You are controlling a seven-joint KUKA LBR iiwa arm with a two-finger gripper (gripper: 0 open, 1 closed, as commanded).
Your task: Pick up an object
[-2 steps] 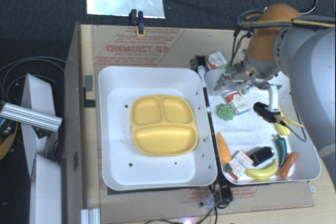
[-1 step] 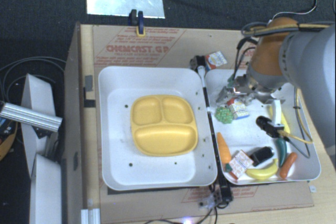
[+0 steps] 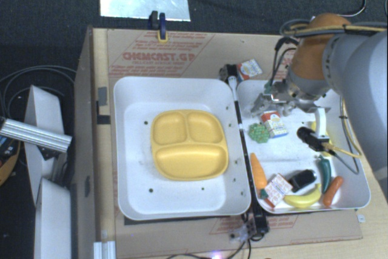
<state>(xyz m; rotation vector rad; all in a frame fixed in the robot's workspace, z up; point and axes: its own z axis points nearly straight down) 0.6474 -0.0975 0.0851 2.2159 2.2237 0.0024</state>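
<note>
My gripper (image 3: pixel 271 105) hangs over the far left part of the right bin (image 3: pixel 357 191), reaching in from the right. Just below it lie a small red and white carton (image 3: pixel 276 124) and a green leafy lump (image 3: pixel 259 132). Nearer the front of the bin are an orange carrot (image 3: pixel 259 171), a red and white box (image 3: pixel 277 190), a banana (image 3: pixel 304 198), a black block (image 3: pixel 302 179), a green pepper (image 3: pixel 325 169) and a reddish carrot (image 3: pixel 332 191). Nothing is visibly held.
The left bin (image 3: pixel 130 130) holds a yellow divided plate (image 3: pixel 188 144). A small carton (image 3: pixel 250 68) lies on the bench behind the bins. A pale yellow and white piece (image 3: pixel 320 122) sits near the right bin's far right, under the arm.
</note>
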